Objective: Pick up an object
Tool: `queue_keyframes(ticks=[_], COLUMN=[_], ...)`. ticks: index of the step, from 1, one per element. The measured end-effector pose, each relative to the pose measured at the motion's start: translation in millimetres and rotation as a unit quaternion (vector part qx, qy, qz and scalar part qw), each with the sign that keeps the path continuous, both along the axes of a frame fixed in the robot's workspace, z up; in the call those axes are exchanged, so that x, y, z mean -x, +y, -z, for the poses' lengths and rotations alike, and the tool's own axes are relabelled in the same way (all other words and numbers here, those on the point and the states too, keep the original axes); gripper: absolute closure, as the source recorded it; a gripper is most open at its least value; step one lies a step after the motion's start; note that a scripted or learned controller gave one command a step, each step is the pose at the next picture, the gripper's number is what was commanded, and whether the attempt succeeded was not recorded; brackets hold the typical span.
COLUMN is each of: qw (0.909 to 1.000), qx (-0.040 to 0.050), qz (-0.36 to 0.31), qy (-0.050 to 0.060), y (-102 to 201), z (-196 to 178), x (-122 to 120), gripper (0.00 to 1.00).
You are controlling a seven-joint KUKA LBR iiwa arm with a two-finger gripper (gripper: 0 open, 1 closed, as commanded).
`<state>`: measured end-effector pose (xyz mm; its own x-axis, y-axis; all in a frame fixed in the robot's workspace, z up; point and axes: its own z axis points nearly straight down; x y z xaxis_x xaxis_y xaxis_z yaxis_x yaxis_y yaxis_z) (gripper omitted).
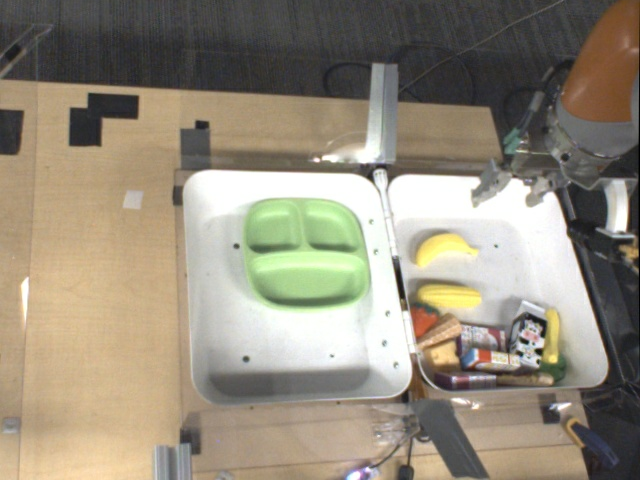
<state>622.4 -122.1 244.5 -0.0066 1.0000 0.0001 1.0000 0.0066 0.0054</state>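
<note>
My gripper (512, 190) hangs over the far edge of the right bin (560, 248), its two fingers spread apart and open with nothing between them. Below it in that bin lie two yellow bananas, one (445, 249) nearer the middle and one (449, 296) lower down. A heap of small toys and packets (490, 348) fills the bin's near side. The bananas sit well to the left of and below the gripper.
The left bin (215, 268) holds a green divided plate (304, 251). A metal post (383, 113) rises at the back between the bins. Cables run across the dark floor behind the bench.
</note>
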Motion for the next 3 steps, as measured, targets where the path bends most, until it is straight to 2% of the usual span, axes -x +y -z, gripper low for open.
queue_keyframes(ticks=[1,2,3], qw=[1.0000,0.9998,0.9998], qx=[0.0010,0.0000,0.0003], qz=[-0.007,0.019,0.019], qy=[-0.007,-0.001,-0.004], y=[1.3,20.8,11.0], z=[126.6,76.2,154.8], x=[0.8,-20.6,9.4], gripper=[0.00,0.00,0.00])
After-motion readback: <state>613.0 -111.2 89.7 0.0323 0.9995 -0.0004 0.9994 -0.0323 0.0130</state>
